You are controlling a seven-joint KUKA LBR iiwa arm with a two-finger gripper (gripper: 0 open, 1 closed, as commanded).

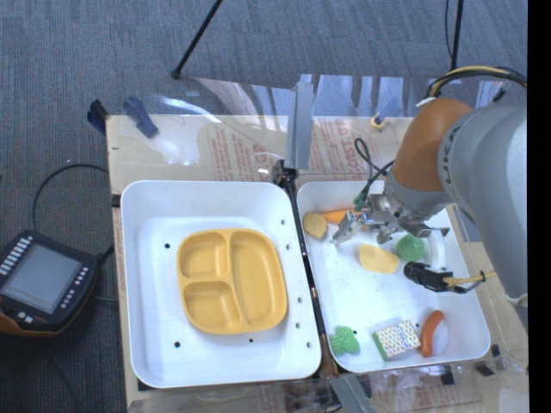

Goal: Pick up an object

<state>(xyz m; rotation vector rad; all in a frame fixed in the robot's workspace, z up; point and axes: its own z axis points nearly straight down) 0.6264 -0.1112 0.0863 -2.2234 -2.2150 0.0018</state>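
camera view looks down on the surface (pixel 185 149) with two white bins side by side. the left bin (pixel 151 205) holds a yellow divided plate (pixel 231 280) near its middle. the arm (pixel 469 157), grey with an orange band, comes in from 3 o'clock and its gripper (pixel 360 224) hangs over the right bin (pixel 379 304), toward 11 o'clock of that bin. whether the jaws are apart or together i cannot tell; nothing is seen between them. just at 9 o'clock of the gripper lie a pale yellow piece (pixel 315 224) and an orange carrot (pixel 337 217). at 5 o'clock of it lies a yellow lemon-like piece (pixel 378 259), beside it a green round object (pixel 411 248). toward 6 o'clock of the bin are a small green object (pixel 344 341), a checkered block (pixel 395 339) and an orange sausage-like piece (pixel 430 332).
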